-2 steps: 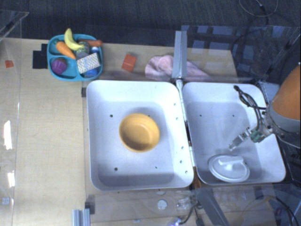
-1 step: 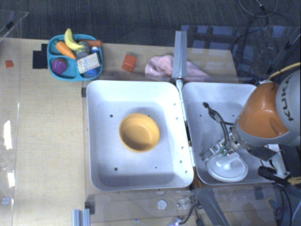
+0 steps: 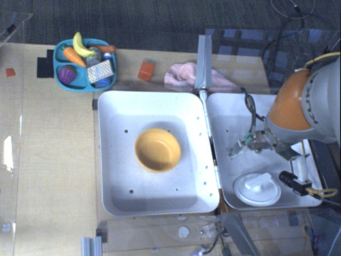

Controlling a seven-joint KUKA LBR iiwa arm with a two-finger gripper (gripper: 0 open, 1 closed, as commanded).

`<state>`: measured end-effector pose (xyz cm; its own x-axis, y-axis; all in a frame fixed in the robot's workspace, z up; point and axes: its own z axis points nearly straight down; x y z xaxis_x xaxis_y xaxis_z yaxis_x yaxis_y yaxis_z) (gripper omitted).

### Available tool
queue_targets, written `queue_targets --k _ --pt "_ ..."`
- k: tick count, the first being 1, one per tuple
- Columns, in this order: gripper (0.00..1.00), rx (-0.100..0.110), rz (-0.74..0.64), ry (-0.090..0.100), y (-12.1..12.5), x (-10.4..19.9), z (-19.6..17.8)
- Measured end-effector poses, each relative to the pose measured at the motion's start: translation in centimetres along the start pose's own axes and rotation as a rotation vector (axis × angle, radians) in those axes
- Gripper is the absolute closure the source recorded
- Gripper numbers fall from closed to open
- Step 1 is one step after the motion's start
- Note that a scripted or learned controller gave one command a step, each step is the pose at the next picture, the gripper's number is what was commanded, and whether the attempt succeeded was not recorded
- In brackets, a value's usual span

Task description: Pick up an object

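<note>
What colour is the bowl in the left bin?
Yellow. The bowl shows best in the camera view.

pale wood-tone bench (image 3: 48, 159) under it all, with 2 white bins: the left bin (image 3: 117, 143) holds a mustard-yellow bowl (image 3: 157, 150), the right bin (image 3: 226, 121) a white round lid (image 3: 258, 189). the arm (image 3: 314, 105) is grey, its band (image 3: 290, 108) bright orange. up top left, a sky-blue tray (image 3: 58, 79) carries a yellow banana (image 3: 81, 46), an orange carrot (image 3: 73, 56), a purple piece (image 3: 66, 74) and a white speckled block (image 3: 100, 71). beside it, an orange-red cube (image 3: 146, 71) and a soft pink cloth (image 3: 181, 74). a black square (image 3: 45, 66) and a small red tag (image 3: 10, 72) at far left.
</note>
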<state>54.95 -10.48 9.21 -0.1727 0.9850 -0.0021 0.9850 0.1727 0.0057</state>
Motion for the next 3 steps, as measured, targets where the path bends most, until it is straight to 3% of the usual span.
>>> queue_targets --k 1,2,3 --pt "0.0 0.001 0.007 0.0 11.0 -4.4 0.2" --pt "0.0 -0.001 0.266 -0.002 4.0 -7.8 -10.3" --pt "0.0 0.001 0.368 -0.001 -1.2 -5.8 -14.4"
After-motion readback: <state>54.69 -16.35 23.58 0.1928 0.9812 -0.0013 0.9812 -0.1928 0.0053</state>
